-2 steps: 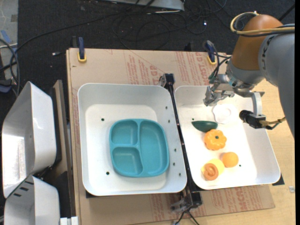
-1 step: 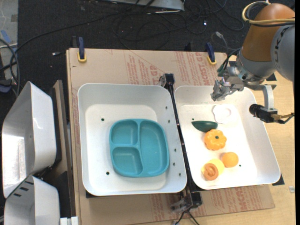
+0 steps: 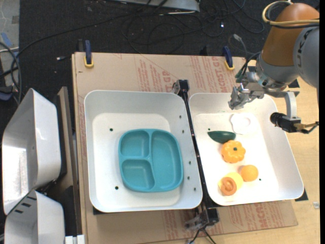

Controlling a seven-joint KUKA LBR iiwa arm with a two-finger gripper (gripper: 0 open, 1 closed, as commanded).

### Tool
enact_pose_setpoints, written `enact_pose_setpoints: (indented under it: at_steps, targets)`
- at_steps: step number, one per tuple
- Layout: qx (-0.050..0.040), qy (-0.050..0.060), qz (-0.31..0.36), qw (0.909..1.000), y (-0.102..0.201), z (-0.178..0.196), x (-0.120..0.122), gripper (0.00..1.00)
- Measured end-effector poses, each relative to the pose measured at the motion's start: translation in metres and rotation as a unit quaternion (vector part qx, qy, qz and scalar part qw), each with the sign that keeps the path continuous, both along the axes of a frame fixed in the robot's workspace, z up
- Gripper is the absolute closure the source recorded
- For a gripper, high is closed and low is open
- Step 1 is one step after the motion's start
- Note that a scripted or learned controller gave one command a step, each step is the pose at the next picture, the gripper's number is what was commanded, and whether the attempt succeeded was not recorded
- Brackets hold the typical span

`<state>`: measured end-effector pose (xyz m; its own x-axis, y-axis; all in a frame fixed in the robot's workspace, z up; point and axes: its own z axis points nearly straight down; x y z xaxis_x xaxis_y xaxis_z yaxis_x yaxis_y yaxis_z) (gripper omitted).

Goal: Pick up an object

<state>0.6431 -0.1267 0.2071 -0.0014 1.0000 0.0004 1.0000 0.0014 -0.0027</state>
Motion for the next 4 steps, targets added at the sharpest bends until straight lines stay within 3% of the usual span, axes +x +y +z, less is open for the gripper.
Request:
enact_pose_setpoints:
  at_steps: [1,3,4]
  targets:
    - [0.0011,0.001,0.004,1.0000,0.060,-0.009,0.004,1.00]
    - [0.0005,0.000,0.003,1.0000,0.149,-0.007,0.006,1.00]
    - [0.0007,0.000,0.004,1.0000,0.212,-0.007,0.010,1.00]
